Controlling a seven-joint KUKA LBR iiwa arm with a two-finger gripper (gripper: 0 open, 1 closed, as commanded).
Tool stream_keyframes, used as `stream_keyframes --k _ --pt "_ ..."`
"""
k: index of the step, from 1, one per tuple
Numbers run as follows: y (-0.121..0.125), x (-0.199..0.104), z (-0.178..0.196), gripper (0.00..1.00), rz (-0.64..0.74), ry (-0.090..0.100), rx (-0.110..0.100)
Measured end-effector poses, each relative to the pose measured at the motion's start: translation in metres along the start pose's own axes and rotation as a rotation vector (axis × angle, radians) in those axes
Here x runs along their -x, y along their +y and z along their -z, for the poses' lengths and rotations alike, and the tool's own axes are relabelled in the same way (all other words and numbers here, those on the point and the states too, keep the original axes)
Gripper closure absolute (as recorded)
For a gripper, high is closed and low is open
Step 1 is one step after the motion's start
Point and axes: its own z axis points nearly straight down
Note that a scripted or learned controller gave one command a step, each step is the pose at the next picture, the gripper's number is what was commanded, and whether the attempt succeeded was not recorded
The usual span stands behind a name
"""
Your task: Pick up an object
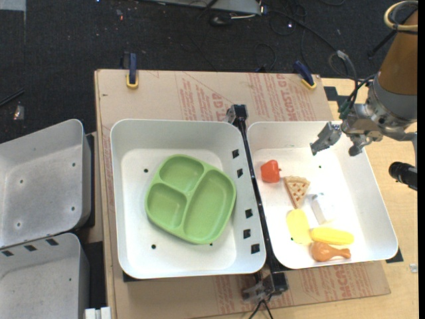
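Camera view frames a table (172, 85) of brown board on which two shallow white bins are set side by side, touching along a dark seam with clips. In the left bin (126, 198) a green plate (191, 197) with three compartments is seen lying flat, near the bin's middle. In the right bin (372, 198) several small toy foods are gathered toward the near half: a red pepper (270, 171) is placed close to the seam, a wedge (296, 190) of tan pizza-like food lies just beside it, a pale yellow piece (298, 226) lies nearer the front, with a brighter yellow piece (331, 236) just beside it and an orange drumstick (329, 252) at the front wall. A small pale grey item (317, 208) is seen between the wedge and the yellow pieces; what it is cannot be told. The arm (398, 65) is seen at the right, with its claw (339, 142) hanging over the far right part of the right bin, well apart from all the foods. The two fingers are spread apart and nothing is seen between them. Blue and yellow clamps (132, 70) are fixed at the table's far edge, and more white trays (40, 178) are seen at the left.
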Motion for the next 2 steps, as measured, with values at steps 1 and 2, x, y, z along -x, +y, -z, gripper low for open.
stream_keyframes --k 1,2 --pt "0.002 -0.001 0.007 0.0 0.003 -0.002 0.012" --pt "0.012 -0.001 -0.051 0.0 0.001 -0.001 0.01"
